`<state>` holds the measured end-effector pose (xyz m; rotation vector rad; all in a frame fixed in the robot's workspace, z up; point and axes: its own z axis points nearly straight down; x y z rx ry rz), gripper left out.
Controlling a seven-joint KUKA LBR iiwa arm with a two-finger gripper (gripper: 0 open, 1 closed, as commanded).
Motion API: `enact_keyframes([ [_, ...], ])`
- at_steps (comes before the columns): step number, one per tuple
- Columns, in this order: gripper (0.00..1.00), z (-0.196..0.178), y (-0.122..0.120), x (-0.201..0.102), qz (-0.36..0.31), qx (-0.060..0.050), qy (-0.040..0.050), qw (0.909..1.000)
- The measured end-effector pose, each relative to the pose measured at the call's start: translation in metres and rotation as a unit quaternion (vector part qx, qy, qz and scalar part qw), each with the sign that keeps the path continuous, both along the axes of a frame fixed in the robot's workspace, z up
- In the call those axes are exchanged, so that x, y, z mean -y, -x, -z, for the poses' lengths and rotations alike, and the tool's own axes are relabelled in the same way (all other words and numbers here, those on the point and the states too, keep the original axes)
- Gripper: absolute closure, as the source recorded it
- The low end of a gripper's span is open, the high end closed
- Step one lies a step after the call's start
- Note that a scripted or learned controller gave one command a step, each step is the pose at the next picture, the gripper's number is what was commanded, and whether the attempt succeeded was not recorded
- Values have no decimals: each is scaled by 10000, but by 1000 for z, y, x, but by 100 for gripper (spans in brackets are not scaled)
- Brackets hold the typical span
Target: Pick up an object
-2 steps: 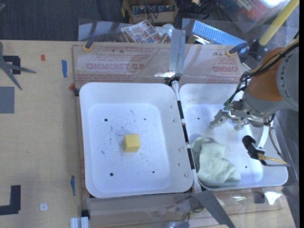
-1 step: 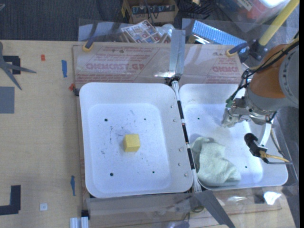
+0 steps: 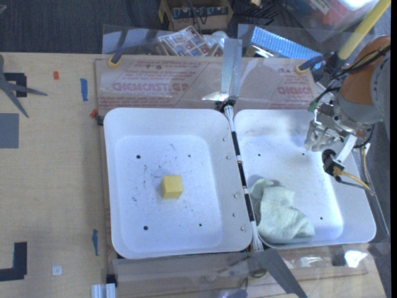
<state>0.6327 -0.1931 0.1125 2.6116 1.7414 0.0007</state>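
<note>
Gripper [image 3: 324, 140]: hangs over the right bin [image 3: 360, 228] near its far right corner, nothing seen between the fingers; how far they are parted cannot be told at this slant. Bench [image 3: 49, 185]: pale wood-grain top, bearing two shallow white bins side by side, their inner rims meeting at the middle; blue tape marks [image 3: 84, 89] and black patches along its left part; clear printed sheeting [image 3: 161, 79] standing behind the bins; dark floor, a cardboard box [image 3: 192, 5] and clutter beyond the far edge. Left bin [image 3: 124, 129]: one yellow block [image 3: 172, 187] near the centre of its floor, lying apart from all walls; dark specks scattered about. Right bin: a pale green cloth [image 3: 280, 213], crumpled, at the near left corner against the inner rim, well apart from the gripper. Arm [image 3: 366, 85]: enters from the right edge, orange band above the wrist, wrist tilted down and leftward; cables looping beside it.
</note>
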Motion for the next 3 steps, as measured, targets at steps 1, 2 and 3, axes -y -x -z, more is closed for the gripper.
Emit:
enact_keyframes([
  [1,100,-95,10,-68,1156,-5,-8,9933],
  [2,100,-100,86,-168,3000,-34,-17,9539],
  [3,100,-109,85,-168,2993,-35,-17,9542],
])
